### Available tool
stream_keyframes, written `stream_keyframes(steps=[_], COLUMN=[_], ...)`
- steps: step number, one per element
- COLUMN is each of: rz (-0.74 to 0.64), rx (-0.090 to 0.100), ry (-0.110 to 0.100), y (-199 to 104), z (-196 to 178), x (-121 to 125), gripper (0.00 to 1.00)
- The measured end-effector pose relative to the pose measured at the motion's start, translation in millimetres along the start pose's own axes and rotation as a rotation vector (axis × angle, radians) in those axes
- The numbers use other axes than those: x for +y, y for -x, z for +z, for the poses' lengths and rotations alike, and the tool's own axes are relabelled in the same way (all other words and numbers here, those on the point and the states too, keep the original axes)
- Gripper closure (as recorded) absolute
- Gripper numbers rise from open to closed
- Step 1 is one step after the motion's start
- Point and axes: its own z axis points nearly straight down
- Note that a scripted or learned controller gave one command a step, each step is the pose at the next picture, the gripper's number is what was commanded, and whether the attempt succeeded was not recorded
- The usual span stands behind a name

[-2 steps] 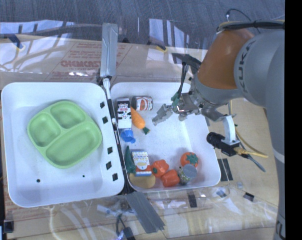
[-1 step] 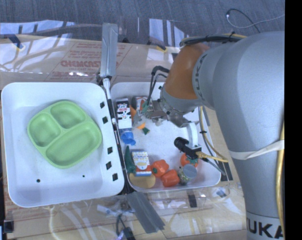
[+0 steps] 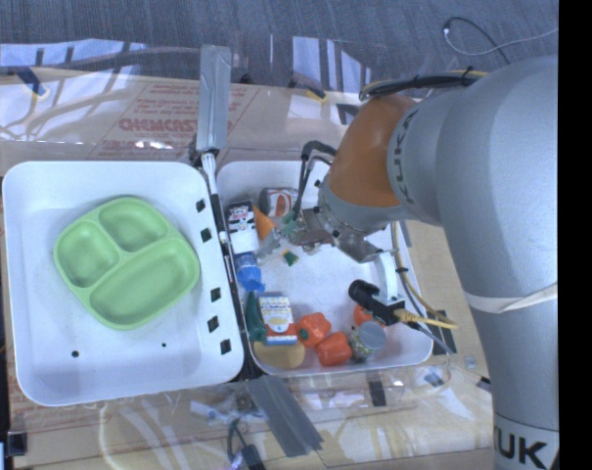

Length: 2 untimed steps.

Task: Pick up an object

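Small green object (image 3: pixel 290 258) lies just near-left of gripper (image 3: pixel 297 231) in right bin (image 3: pixel 413 351); can't tell gripper state.

- Light is even and fairly bright, coming from above — the two white bins (image 3: pixel 22 292) read almost blown out, with little texture on their floors.
- Shadows are soft and short; a faint one hugs the green divided plate (image 3: pixel 127 260).
- Clear tape and plastic on the cardboard (image 3: pixel 129 116) throw pale streaks of glare.
- The picture is low in resolution and slightly soft — small items blur together.
- The arm (image 3: pixel 491 194) shows a smooth sheen.
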Motion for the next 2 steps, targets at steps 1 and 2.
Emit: stream_keyframes(steps=[1, 2], rz=[0.069, 0.064], rx=[0.005, 0.006], ry=[-0.003, -0.004], y=[17.8, 16.7], z=[23.7, 13.9], x=[36.8, 37.1], gripper=[0.00, 1.00])
